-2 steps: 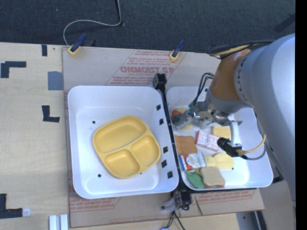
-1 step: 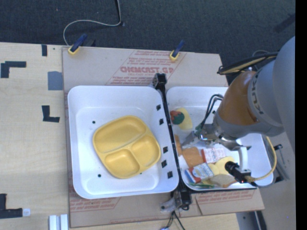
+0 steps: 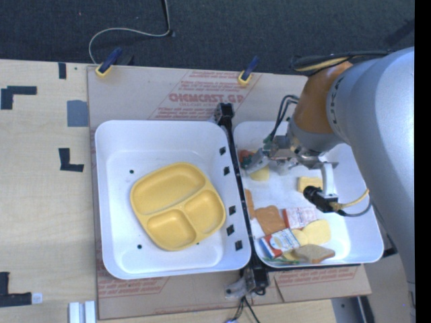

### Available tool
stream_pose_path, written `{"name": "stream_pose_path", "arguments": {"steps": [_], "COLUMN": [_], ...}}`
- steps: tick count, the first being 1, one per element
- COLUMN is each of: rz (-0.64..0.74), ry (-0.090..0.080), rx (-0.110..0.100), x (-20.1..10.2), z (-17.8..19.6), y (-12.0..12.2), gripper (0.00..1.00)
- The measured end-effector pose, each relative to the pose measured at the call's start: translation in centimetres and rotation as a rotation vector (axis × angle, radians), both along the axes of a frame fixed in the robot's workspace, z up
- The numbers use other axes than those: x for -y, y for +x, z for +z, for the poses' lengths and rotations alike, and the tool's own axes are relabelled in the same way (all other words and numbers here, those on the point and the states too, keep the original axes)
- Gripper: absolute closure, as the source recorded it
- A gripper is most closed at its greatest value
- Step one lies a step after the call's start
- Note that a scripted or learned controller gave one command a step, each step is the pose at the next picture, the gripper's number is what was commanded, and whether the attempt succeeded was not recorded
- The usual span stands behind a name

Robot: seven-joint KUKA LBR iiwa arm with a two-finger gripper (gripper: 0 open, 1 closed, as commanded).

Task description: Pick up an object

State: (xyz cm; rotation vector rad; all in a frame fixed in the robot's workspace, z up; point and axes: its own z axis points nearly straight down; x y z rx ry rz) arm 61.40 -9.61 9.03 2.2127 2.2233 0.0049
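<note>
toy food pieces lie scattered in the right bin, none lifted.
gripper sits low at that bin's upper left, near a small yellow piece; whether it is spread or pressed together cannot be told. a yellow divided plate lies in the left bin on the bench.

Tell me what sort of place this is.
Probably a robotics lab bench set up for grasping trials. Two white bins sit clamped on a cardboard sheet; one holds a yellow divided plate, the other toy food pieces, with the arm's end effector lowered among them.
</note>
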Motion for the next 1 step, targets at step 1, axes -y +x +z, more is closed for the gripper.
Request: {"name": "stream_pose_path", "arguments": {"steps": [1], "rz": [-0.002], "ry": [0.001], "rx": [-0.003], "x": [0.01], "z": [-0.6], "y": [4.36], "gripper": [0.0]}}
